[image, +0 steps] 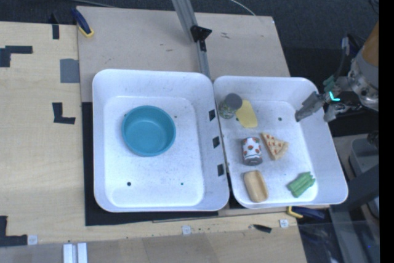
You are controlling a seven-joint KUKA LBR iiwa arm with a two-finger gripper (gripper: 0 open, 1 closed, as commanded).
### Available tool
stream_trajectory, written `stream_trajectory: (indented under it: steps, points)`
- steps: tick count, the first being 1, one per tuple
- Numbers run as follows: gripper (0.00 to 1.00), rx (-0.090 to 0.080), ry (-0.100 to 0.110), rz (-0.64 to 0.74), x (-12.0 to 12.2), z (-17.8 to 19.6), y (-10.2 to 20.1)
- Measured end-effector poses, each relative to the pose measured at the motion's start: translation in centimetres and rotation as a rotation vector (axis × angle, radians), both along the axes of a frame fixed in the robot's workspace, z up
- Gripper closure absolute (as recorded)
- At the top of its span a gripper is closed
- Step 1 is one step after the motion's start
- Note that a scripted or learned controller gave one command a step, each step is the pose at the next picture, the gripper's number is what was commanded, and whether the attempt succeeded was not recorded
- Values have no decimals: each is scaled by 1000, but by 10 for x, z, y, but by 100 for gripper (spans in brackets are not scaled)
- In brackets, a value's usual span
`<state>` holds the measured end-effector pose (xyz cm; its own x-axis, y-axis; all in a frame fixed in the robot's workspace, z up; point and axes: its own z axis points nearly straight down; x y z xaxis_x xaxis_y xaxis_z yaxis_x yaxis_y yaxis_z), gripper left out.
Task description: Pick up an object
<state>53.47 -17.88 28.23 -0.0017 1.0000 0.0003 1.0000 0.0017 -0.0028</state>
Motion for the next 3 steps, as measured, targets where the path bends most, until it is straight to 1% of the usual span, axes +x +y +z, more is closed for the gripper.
stream_trajectory:
  steps: [1, 2, 3]
  points:
    - [0, 0, -1, 0, 0, 1, 0]
    - [0, 0, 2, 0, -9, -50, 5]
    - [0, 0, 3, -1, -12, -97, -2]
